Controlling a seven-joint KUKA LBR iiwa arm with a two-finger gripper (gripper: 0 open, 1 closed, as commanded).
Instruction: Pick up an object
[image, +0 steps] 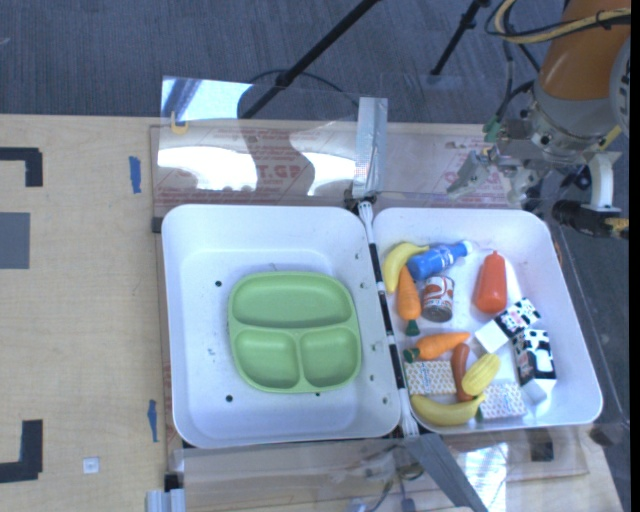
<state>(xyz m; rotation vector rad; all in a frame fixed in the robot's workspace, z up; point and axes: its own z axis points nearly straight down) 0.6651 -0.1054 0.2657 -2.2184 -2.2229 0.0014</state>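
Observation:
The right bin (560, 300) holds several small toy items. At its back lie a yellow banana (396, 263), a blue bottle (437, 260), a small can (437, 298) and a red-orange pepper (490, 283). Two carrots (408, 299) (440, 346), a yellow corn cob (481, 373), a second banana (445, 409), patterned crackers (430, 377) and black-and-white blocks (522, 320) fill the middle and front. My gripper (485, 170) hangs behind the right bin's back rim, above the bench and apart from all the items. The arm's orange band (590, 50) is at the top right.
The left bin (190, 300) bears a green divided plate (295, 330) in its middle. A clear plastic wall (260, 150) and a taped post (371, 150) stand behind the bins. Cables and a white fitting (600, 190) hang by the wrist at the right.

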